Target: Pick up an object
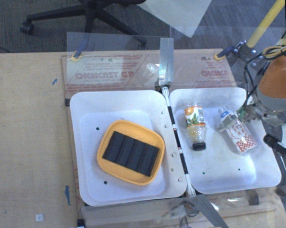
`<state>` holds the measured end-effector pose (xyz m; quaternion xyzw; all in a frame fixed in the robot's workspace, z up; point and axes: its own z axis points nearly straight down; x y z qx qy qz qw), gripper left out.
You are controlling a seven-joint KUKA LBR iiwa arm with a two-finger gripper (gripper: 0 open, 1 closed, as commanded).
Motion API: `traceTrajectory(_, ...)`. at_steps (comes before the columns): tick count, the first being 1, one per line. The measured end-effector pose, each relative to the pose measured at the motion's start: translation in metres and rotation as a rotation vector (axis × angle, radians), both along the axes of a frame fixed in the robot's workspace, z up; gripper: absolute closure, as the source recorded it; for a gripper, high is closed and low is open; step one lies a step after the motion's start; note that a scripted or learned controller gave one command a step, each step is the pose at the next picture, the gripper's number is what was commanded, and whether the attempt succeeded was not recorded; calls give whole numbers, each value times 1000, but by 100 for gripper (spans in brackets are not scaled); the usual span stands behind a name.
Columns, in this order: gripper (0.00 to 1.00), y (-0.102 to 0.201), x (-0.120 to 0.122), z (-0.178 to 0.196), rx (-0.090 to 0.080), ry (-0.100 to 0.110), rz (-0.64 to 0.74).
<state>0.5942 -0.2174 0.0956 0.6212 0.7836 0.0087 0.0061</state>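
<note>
This looks like a robotics lab set up in an office-type room. A pale wooden bench (30, 139) carries two shallow white bins (86, 109) side by side, fixed over a taped-down clear plastic sheet (112, 70) with red lettering at twelve o'clock. At three o'clock a grey robot arm with an orange band (276, 79) reaches in, trailing black cables (250, 73). Beyond the bench, at eleven o'clock, the black star base of a wheeled office chair (82, 17) stands on grey carpet (17, 41). Blue tape marks (67, 195) dot the bench at eight o'clock, and a yellow rod (271, 16) slants across at one o'clock.
</note>
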Motion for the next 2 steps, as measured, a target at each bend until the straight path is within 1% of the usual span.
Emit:
traceTrajectory(1, 100, 1, 1, 8, 4, -1, -1)
traceTrajectory(2, 100, 117, 5, 77, -7, 22, 60)
